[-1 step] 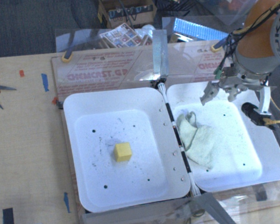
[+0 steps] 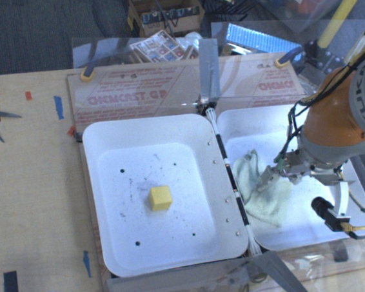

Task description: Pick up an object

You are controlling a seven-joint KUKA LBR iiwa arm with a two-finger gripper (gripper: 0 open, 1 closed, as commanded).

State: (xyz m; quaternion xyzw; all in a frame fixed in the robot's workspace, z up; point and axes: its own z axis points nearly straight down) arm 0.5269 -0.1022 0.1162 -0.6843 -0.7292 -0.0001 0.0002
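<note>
While resting near the middle of the left bin (image 2: pixel 105 150), yellow block (image 2: pixel 160 197) alone on the speckled floor. Farther right, pale crumpled cloth (image 2: pixel 262 192) against the right bin's (image 2: pixel 258 124) left wall. Claw (image 2: pixel 271 173) down at the cloth's upper edge; finger state impossible to tell.

Two bins sit side by side on the bench (image 2: pixel 33 209), their inner rims touching along a shared seam. The left bin (image 2: pixel 99 151) holds a small block (image 2: pixel 160 198) near the middle of its floor, a little toward the near edge. The right bin (image 2: pixel 258 124) holds a crumpled cloth (image 2: pixel 262 195) against its left wall, close to the seam. The arm (image 2: pixel 336 126) reaches over the right bin's right edge, and its gripper (image 2: pixel 273 173) is low at the cloth's upper right part.
</note>
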